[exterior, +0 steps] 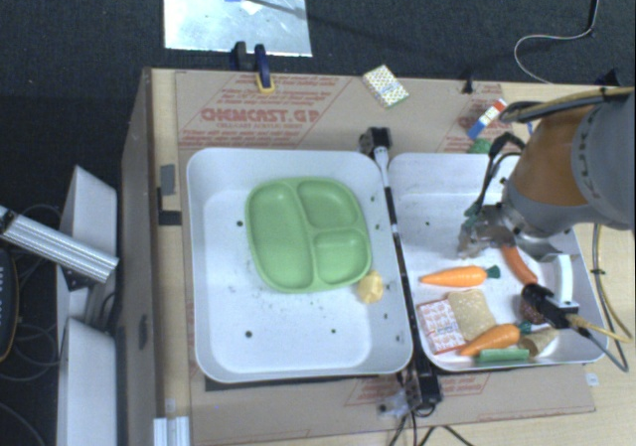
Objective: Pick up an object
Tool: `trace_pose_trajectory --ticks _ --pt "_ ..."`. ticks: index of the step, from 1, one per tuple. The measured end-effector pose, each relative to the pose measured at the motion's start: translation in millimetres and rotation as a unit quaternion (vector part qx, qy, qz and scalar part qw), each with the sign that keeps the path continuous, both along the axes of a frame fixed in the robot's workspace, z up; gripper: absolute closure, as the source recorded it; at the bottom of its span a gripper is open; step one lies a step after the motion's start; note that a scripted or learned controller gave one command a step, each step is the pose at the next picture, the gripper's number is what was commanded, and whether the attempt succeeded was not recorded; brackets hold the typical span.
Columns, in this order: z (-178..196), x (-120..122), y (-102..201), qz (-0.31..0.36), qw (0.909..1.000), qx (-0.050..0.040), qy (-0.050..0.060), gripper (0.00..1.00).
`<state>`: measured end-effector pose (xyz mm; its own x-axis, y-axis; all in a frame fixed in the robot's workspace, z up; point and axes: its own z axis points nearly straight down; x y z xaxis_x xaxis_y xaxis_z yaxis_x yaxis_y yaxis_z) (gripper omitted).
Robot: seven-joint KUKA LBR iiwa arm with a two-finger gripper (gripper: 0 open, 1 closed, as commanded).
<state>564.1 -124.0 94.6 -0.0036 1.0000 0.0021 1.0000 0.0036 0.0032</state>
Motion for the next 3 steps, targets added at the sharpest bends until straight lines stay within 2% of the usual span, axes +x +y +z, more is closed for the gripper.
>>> trace_pose_trajectory --ticks 1,2,3 --pt "0.0 0.0 0.0 0.0 1.0 0.0 0.0 0.0" --pt "10.3 0.8 0.6 0.001 1.0 0.0008 -0.001 1.0" --pt "10.2 0.7 0.6 0.001 1.0 0.0008 -0.001 0.0"
